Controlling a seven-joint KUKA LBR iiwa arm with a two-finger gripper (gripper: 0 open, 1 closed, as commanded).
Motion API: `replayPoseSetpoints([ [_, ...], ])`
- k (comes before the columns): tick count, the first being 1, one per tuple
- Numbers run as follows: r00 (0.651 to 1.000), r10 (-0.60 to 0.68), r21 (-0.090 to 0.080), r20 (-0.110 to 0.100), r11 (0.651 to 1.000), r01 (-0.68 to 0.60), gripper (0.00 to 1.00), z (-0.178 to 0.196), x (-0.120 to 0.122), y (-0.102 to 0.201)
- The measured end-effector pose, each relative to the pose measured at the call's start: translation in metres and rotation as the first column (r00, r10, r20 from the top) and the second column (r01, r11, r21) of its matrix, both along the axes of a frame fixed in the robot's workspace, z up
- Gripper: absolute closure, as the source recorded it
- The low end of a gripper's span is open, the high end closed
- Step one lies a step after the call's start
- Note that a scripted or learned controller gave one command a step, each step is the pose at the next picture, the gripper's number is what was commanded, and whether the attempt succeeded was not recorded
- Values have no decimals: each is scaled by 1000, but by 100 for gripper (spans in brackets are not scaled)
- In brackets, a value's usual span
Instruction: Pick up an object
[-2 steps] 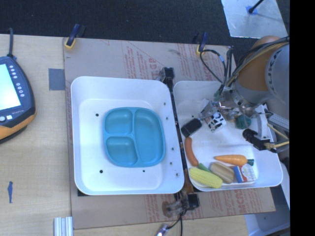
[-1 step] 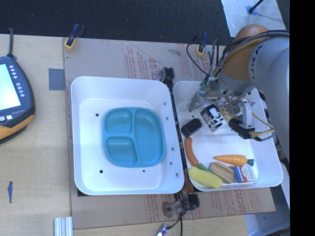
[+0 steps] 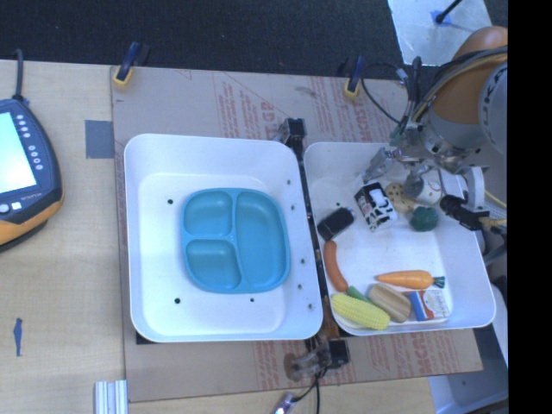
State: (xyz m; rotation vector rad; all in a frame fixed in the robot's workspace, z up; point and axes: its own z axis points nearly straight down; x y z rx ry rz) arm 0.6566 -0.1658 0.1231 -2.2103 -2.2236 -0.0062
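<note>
Two shallow white bins sit side by side on the bench (image 3: 69, 257). The left bin (image 3: 147, 231) holds a blue divided plate (image 3: 235, 239), lying flat near its middle with three compartments showing. The right bin (image 3: 470, 274) holds the loose objects.

The arm (image 3: 466, 84) reaches in from the right over the far part of the right bin, its orange band visible above the wrist. The hand (image 3: 412, 175) hangs over the far right part of that bin, just above a small cluster of things. Whether its fingers are apart or together cannot be told from this view, and nothing can be seen held between them.

Just left of the hand lies a small black-and-white box (image 3: 374, 205), tilted. A dark green round object (image 3: 423, 219) sits just near of the hand, and a pale speckled piece (image 3: 400, 196) lies between the two, partly hidden. Further left, close to the bin's left wall, a black oblong object (image 3: 335, 223) lies at a slant.

Along the near side of the right bin there is a sausage (image 3: 335, 266) by the left wall, a corn cob (image 3: 360, 311) at the near left corner, a bread roll (image 3: 390, 302) touching the corn, a carrot (image 3: 405, 279) beyond the roll, and a small carton (image 3: 431, 304) to the right.

A handheld controller (image 3: 24, 175) with a screen rests on the bench at the far left.
</note>
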Motion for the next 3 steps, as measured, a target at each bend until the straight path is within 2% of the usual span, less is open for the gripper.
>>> replayPoseSetpoints([
  [1, 1000, -1, -7, -3, 1000, 1, 0, -32, -1, 40],
  [2, 1000, 0, -8, -5, 1000, 0, 0, -31, -1, 66],
  [3, 1000, 1, -8, -6, 1000, -1, 0, -31, -1, 70],
])
